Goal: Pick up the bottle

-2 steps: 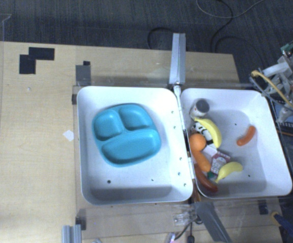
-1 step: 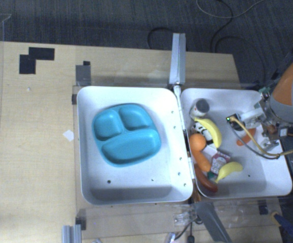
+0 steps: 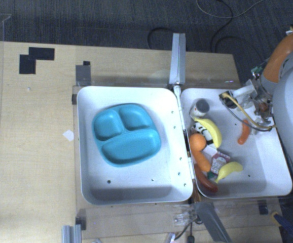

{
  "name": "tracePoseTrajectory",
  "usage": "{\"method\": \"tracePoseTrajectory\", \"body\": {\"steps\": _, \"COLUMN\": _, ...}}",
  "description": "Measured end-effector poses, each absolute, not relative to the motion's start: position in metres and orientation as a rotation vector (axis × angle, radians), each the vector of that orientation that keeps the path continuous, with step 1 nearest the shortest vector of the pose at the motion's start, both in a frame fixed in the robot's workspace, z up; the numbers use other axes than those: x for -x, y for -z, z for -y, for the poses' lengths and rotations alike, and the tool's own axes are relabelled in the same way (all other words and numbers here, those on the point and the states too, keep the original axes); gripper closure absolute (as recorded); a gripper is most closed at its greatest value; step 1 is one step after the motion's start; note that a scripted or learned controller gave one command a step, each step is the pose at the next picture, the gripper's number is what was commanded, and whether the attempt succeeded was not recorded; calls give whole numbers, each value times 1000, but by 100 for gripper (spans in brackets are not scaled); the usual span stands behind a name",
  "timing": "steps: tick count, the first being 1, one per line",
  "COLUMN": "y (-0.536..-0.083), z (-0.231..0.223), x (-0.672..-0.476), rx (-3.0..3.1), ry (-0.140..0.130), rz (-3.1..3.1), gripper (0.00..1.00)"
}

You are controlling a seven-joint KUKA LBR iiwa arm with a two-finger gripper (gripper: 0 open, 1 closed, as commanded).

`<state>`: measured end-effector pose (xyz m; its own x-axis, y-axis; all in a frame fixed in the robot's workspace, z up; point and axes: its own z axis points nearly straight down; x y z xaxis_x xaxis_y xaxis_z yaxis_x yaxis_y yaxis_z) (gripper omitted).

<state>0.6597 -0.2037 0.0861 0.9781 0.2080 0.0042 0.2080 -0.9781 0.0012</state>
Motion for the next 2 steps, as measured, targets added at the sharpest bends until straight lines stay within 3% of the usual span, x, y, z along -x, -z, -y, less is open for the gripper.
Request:
{"method": "tracePoseTrajectory", "body": {"steps": 1, "y": -182, "z": 205, "x": -606, "rx": -3125, "ry": -7, "rz": -322, "gripper": 0}}
{"method": "tracePoseTrajectory", "body": {"steps": 2, "y": -98, "z": 205, "x": -543, "rx": -3124, "ry": -2, "rz": -342, "gripper": 0}}
